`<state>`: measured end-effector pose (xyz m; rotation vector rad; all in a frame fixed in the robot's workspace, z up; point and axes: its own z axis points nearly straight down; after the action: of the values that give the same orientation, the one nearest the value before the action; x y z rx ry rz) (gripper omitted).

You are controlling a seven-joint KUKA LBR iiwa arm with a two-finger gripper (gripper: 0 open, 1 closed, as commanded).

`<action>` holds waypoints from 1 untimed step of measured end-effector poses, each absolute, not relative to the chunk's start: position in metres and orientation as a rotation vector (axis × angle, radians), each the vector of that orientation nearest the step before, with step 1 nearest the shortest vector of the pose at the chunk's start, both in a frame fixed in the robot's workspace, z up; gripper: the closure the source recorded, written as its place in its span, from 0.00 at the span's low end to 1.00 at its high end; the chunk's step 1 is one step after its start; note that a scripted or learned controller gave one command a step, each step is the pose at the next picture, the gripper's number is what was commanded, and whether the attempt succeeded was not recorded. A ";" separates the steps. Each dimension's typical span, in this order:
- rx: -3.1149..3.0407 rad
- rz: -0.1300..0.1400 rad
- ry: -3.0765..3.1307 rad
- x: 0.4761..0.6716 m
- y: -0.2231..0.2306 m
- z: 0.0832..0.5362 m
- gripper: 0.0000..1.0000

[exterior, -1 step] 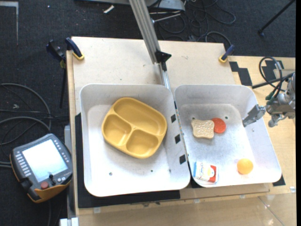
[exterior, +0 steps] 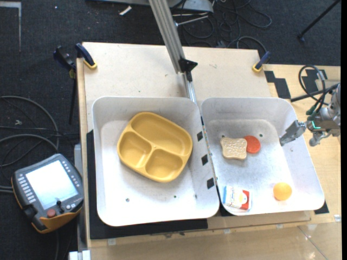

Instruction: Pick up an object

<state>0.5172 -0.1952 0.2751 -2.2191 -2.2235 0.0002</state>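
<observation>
The right bin holds a tan slice of toy toast with a red round piece touching its right side. An orange ball lies near the front right corner. A small white carton with red and blue print sits at the front left rim. My gripper hangs over the right bin's right rim, open, with nothing between its fingers. It is well to the right of the toast and behind the ball.
The left bin carries a yellow three-part plate. A slanted metal pole comes down to the divide between the bins. A teach pendant lies off the bench at left. Clamps sit at the bench's back corners.
</observation>
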 end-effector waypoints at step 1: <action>-2.218 0.004 -2.219 0.517 -0.195 0.232 0.00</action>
<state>0.5165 -0.1952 0.2320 -2.2185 -2.2189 0.0042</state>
